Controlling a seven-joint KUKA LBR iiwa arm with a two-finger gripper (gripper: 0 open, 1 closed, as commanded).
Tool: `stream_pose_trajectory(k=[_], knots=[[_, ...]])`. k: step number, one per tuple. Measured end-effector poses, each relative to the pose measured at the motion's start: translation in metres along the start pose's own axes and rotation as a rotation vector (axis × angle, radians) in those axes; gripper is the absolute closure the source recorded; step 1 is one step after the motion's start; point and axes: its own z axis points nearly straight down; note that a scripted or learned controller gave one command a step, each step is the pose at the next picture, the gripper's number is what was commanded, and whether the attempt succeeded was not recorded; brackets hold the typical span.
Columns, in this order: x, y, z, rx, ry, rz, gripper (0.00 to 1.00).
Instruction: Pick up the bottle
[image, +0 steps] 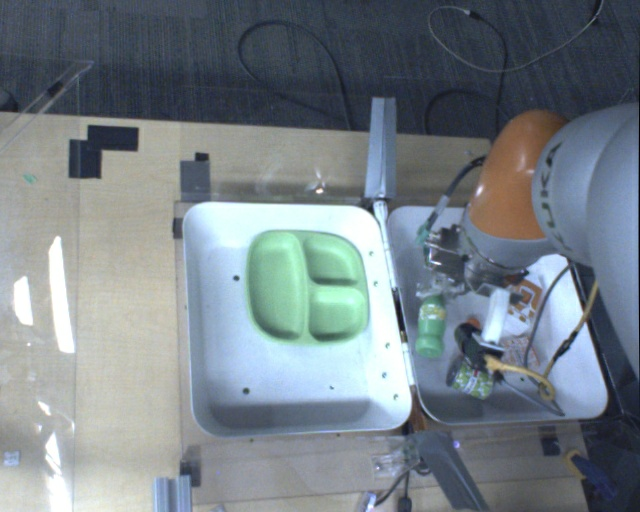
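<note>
- Nearest me, I see a small dark-green crumpled packet (470, 379) in the right white bin (590, 395).
- The green plastic bottle (431, 327) lies just beyond, near the bin's left wall.
- Above it hangs the gripper (447, 283); I cannot tell its finger state.
- The left white bin (215, 400) holds a light-green divided tray (306, 285).

Bright even overhead light, glare streaks on bench (60, 290), slightly soft focus

Wood bench (110, 330) w/ two white bins (215, 400) side by side.
</note>
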Motion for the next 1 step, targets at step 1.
stream_pose_trajectory(k=[1], knots=[[-0.0023, 0.0524, -0.068, -0.006, 0.0, -0.259, 1.0]])
